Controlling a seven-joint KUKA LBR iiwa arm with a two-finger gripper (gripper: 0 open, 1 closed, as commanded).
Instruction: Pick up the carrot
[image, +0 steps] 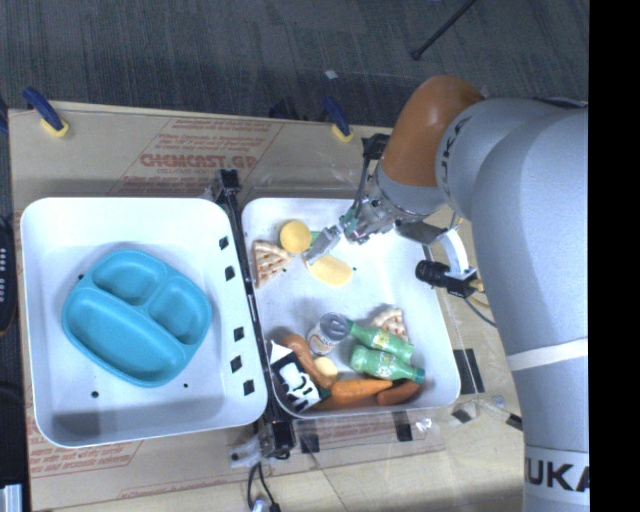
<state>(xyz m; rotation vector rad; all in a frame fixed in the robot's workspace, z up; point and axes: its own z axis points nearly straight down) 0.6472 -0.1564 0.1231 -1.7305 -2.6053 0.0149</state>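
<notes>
The claw (328, 243) sits upper-centre in the right bin (430, 300), between two yellow pieces; its opening I cannot tell. The carrot (352, 391), lower centre, looks light, stiff and smooth: grip its middle.

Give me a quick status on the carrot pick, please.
Tool at back of right bin, between two yellow pieces. Carrot at front edge, untouched. Green bottle crowding it.

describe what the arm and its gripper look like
The arm is thick, rounded and light grey, with an orange band above the wrist and dark "KUKA" lettering low on its body. The gripper is small, metallic and grey, with dark cabling beside the wrist.
</notes>
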